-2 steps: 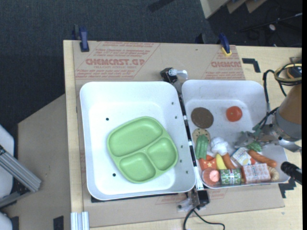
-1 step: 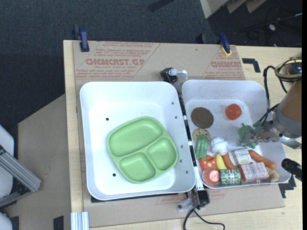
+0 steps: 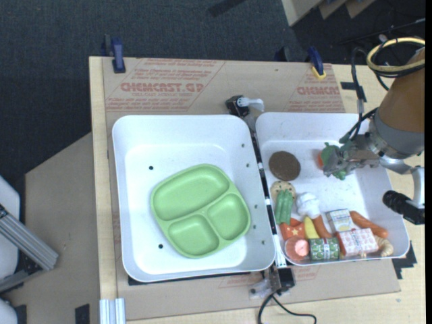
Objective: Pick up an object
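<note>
Over the right bin (image 3: 378,181), hovering with gripper (image 3: 335,162) closing on a small green-and-orange toy (image 3: 329,158), lifting it clear above the brown disc (image 3: 284,165) and food pile (image 3: 331,231).

- The two white bins (image 3: 128,201) look like smooth, slightly glossy plastic.
- The green divided plate (image 3: 200,210), well to the left of the gripper (image 3: 339,162), is smooth matt plastic.
- The bench top (image 3: 162,86) looks like brown paperboard, matt, with red print.
- The toy foods (image 3: 331,231) just below the gripper look like shiny plastic; the brown disc (image 3: 284,165) to its left is matt.
- The floor (image 3: 67,19) looks like dark, rough carpet.
- The arm's band (image 3: 405,103) is glossy orange.
</note>
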Action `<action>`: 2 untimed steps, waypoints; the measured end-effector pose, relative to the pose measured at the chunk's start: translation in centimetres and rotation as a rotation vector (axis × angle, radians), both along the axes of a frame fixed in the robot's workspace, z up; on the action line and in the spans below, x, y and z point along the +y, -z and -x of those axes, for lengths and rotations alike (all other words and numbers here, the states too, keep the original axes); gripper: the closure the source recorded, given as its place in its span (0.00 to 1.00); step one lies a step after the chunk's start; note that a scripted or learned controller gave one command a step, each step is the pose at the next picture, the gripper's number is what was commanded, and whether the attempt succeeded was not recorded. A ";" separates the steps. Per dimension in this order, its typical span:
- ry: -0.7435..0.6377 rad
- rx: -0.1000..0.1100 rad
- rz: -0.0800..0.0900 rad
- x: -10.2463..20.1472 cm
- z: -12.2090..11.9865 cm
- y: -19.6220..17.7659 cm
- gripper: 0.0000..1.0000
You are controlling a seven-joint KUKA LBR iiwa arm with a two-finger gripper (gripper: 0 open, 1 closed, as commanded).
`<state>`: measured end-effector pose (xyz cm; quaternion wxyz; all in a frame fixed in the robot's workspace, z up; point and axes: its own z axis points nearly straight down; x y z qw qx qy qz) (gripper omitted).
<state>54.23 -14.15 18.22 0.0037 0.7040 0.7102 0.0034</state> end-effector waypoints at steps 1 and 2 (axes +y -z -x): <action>-0.001 0.005 -0.002 7.8 -3.0 -1.5 1.00; 0.003 0.012 -0.003 12.4 -1.4 -2.8 1.00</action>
